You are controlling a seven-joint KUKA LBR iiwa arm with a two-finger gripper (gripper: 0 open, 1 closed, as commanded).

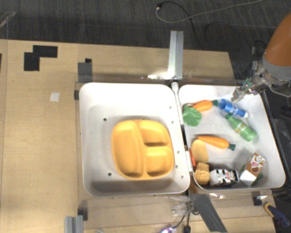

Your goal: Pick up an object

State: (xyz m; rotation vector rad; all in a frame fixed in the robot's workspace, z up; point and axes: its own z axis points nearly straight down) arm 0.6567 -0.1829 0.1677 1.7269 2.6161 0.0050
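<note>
No legible text on the cartons (254, 168), bottles (233, 108) or bins (92, 178).

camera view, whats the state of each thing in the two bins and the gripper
yellow divided tray: flat in the left bin, compartments bare
carrot with leaf: lying down, upper right bin
second carrot: lying on its side
blue bottle: lying down
green bottle: lying down, beside the blue one
carton: tipped in the lower corner
gripper: over the right bin's top edge, holding nothing visible
</note>
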